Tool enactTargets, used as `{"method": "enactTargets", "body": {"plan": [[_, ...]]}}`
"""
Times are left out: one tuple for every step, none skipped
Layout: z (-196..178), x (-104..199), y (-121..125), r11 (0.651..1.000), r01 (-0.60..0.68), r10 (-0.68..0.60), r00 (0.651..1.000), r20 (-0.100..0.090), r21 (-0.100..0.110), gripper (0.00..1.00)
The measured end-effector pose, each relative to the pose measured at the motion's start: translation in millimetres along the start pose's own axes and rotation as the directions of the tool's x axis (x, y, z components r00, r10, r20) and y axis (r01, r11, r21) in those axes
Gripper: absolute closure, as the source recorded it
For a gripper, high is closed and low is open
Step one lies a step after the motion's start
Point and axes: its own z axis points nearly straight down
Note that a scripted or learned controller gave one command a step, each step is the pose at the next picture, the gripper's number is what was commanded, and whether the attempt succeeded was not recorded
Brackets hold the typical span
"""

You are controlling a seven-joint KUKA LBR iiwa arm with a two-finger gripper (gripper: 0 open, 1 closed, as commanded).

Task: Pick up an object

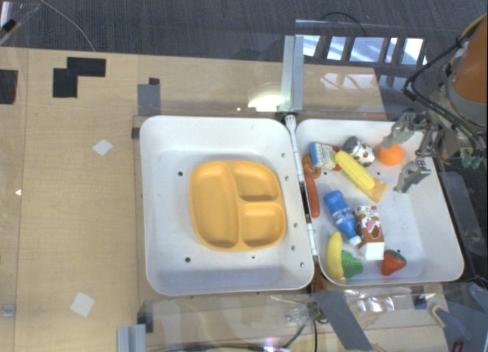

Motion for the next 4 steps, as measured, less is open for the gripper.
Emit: {"method": "enactTargets", "body": {"plan": [[113,14,-20,0.989,-0.146,0.146,0.989,-0.011,-0.002,0.00],[162,-67,-61,0.975,-0.224,0.224,0.974,0.018,0.001,0.00],[146,-71,-58,0.976,-0.217,0.216,0.976,0.030,0.000,1.00],[147,-71,-58,0.976,-0.216,0.216,0.976,0.028,-0.001,0.00]]}}
